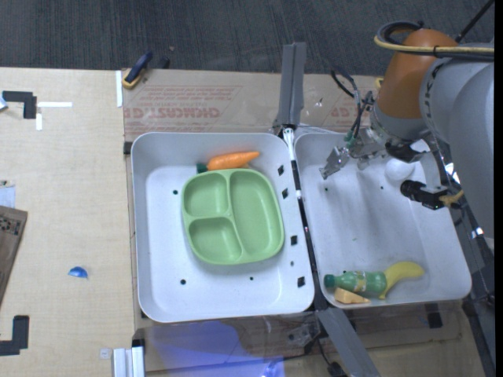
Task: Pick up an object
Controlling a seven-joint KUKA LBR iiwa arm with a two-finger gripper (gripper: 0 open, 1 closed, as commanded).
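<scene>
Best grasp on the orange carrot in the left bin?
Grip the orange carrot across its thicker middle, coming straight down. It lies flat and lengthwise between the green divided plate and the white left bin's far wall, so the gripper should probably close across its narrow width; room looks tight.

Pale wooden worktop (63, 210) carrying two white bins.
The left bin (157, 289) and right bin (377, 226) sit side by side, touching; a small blue piece (77, 272) lies left of them.
</scene>
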